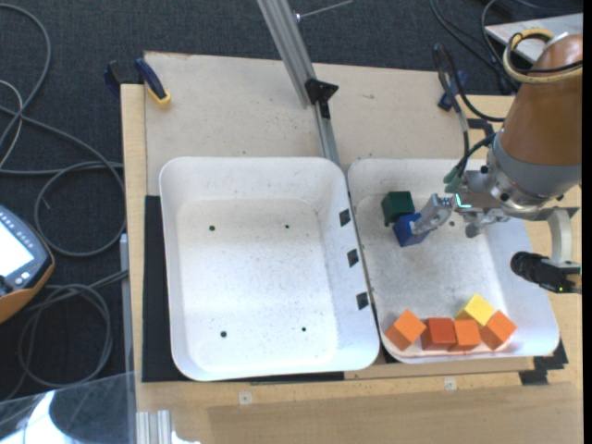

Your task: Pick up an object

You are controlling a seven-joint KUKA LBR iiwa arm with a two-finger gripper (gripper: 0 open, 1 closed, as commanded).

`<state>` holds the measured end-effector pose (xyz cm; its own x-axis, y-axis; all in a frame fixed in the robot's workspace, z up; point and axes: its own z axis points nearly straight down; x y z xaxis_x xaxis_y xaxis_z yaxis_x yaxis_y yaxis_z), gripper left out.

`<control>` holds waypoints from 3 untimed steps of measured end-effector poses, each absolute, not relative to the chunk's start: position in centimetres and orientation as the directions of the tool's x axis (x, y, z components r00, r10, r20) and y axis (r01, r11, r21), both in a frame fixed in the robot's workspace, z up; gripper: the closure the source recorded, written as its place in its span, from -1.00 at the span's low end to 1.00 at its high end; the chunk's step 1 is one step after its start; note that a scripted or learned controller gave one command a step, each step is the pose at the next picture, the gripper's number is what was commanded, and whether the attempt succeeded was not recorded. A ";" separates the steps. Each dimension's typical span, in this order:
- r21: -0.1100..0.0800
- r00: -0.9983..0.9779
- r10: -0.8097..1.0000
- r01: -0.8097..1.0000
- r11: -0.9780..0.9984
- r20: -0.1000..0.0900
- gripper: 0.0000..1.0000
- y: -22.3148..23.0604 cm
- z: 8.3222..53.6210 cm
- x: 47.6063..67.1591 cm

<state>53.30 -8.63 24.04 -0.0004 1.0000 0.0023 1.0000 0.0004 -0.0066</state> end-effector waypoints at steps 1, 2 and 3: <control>-0.001 0.000 1.000 1.000 0.000 0.001 -1.00 -8.7 24.2 53.4; -0.009 0.000 1.000 1.000 0.000 0.002 -1.00 -8.3 18.0 52.8; -0.008 0.001 1.000 1.000 -0.001 0.002 -1.00 -8.8 13.6 52.4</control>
<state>52.44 -8.84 13.55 0.0009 1.0000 0.0021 1.0000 -0.0009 -0.0076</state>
